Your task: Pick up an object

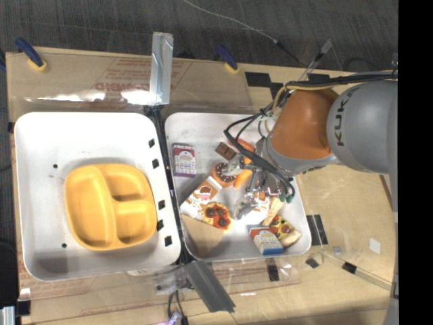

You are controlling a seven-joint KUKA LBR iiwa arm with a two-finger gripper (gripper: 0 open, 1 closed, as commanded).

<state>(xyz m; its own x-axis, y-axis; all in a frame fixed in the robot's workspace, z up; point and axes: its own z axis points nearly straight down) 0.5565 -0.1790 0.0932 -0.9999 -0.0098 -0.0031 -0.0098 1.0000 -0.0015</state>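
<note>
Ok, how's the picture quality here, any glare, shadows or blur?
In the camera view: even, soft light; glare on the clear plastic strip above the left bin; a faint shadow under the yellow tray; the gripper and small items are slightly blurred.

Yellow tray (108,205), white bins (40,131)

**Tray, clamps and tape around the bins**

A yellow plastic divided tray (109,205) lay in the left shallow white bin (40,134), filling most of its floor. Two blue clamps (31,53) gripped the far edge of the brown cardboard-covered surface (352,249). A strip of silver tape (161,70) ran upright between the bins, and a thin white cable (223,15) crossed the dark carpeted floor (81,9).
</note>
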